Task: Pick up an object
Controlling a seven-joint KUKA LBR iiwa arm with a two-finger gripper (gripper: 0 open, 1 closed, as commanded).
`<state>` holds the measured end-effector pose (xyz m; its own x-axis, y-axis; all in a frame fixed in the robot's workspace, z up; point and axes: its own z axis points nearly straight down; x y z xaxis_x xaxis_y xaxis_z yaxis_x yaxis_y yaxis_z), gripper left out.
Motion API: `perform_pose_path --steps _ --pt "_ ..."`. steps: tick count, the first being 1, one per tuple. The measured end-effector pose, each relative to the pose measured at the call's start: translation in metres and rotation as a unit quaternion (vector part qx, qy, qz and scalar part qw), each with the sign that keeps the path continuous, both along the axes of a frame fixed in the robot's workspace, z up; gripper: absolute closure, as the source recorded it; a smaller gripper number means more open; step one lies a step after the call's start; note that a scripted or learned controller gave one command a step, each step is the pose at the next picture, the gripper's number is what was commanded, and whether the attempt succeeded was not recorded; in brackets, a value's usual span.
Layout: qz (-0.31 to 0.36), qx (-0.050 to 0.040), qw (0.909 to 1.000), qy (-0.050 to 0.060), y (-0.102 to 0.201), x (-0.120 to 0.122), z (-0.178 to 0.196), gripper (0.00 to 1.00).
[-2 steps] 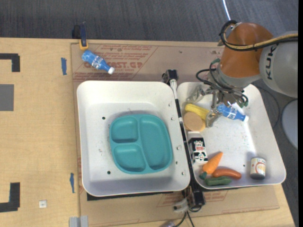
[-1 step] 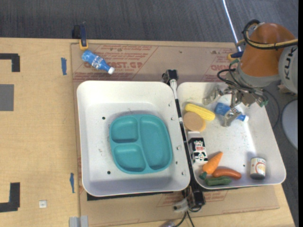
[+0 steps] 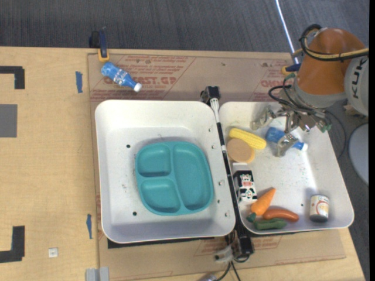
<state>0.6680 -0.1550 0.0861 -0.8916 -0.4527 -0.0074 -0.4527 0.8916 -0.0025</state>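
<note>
So the blue block (image 3: pixel 275 135) is what I'd go for here, it sits in the right bin (image 3: pixel 338 174) up near the far end, just right of the corn (image 3: pixel 248 138), and the gripper (image 3: pixel 274 132) is hanging right over it with its fingers spread apart, one metal finger (image 3: pixel 262 119) off to the block's upper left and the other one (image 3: pixel 286 144) low on its right, so the block looks like it's between them but nothing is clamped yet as far as I can see. If I were nudging this I'd drop straight down and keep the block centred before closing, because there's a little white-and-blue bit (image 3: pixel 299 146) just right of the block touching or nearly touching that finger, and I can't tell if it's part of the block or a separate thing. The corn is close enough on the left that a sloppy descent could catch its end, and the round cookie (image 3: pixel 240 151) sits just below the corn, so I wouldn't drift that way. Everything else is well away from the block: the cow carton (image 3: pixel 246 186), carrot (image 3: pixel 263 201) and chili (image 3: pixel 279 215) toward the near end, the can (image 3: pixel 319 207) in the near right corner. The teal tray (image 3: pixel 174 177) is over in the left bin (image 3: pixel 117 157), no factor. Close slow, then lift straight up and check the block actually comes with it.
</note>
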Motion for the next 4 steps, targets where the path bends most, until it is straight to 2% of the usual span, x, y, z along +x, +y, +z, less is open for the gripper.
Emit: perform_pose_path --steps 1,2,3,4 --pt "0.0 0.0 1.0 0.0 0.0 0.0 0.0 0.0" --pt "0.119 -0.0002 0.9929 0.002 0.024 0.0 0.0 0.0" --pt "0.15 -0.0003 0.9887 0.002 0.05 -0.012 0.0 0.0" --pt "-0.119 0.0011 0.9929 0.001 0.113 -0.048 0.1 0.0"
